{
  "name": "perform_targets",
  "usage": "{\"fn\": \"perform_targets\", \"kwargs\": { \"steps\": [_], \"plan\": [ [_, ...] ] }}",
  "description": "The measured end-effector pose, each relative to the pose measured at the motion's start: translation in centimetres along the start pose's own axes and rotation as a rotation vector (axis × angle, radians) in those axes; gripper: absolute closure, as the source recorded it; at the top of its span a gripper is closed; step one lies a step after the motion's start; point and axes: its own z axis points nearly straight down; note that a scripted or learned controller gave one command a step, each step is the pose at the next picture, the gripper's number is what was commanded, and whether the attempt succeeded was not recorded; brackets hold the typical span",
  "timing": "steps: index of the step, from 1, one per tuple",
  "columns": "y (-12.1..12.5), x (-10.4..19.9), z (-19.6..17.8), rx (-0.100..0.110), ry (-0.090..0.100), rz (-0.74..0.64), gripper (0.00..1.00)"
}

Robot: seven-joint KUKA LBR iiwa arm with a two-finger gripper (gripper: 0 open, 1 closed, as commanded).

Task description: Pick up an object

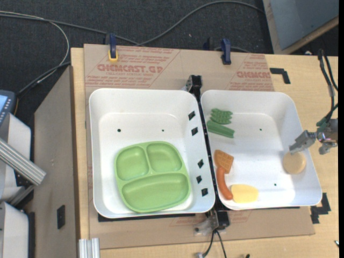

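Tray [153,176] left; maybe 5 foods right.

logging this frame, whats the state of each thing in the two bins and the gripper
green divided plate: flat in left bin, nothing on it
green pods: lying loose, right bin
orange piece: lying loose
red sausage: lying beside yellow piece
tan round piece: lying loose
gripper: above tan piece, holding nothing seen

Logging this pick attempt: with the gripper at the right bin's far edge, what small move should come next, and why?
Probably a short descent onto the tan round piece. The gripper sits at the right bin's right wall, just above that piece, with nothing visibly held. The green beans, orange wedge, sausage and yellow piece lie farther left, needing longer travel.
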Motion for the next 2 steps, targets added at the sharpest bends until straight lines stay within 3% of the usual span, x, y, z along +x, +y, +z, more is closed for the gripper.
{"fn": "perform_targets", "kwargs": {
  "steps": [1,2],
  "plan": [
    [0.3,0.1,-0.7,-0.013,-0.004,-0.005,0.00],
    [0.3,0.4,3.6,-0.008,-0.002,-0.004,0.00]
  ]
}}
